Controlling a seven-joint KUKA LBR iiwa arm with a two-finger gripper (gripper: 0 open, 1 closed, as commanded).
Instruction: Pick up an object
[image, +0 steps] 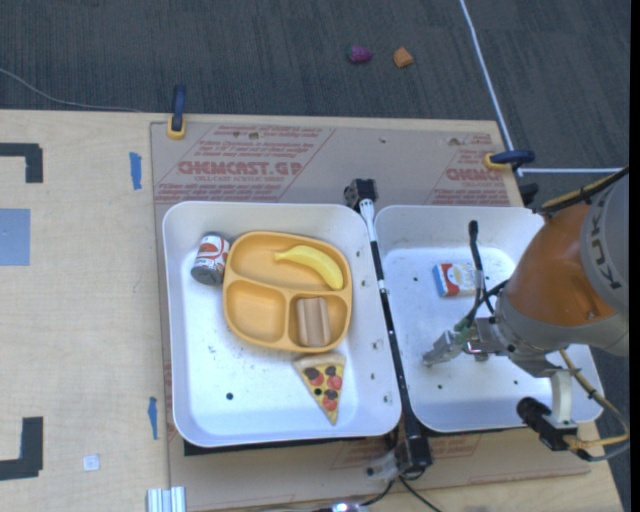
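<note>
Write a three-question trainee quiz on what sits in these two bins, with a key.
1. True or false: the banana lies in the orange divided tray.
2. Which item lies directly on the left bin floor, below the tray?
A. the pizza slice
B. the can
C. the small carton
3. Fill in: the gripper hangs over the ____ bin.

Key:
1. True; it rests in the tray's large upper compartment.
2. A; the can lies to the tray's left, and the carton lies in the right bin.
3. Right.
</note>
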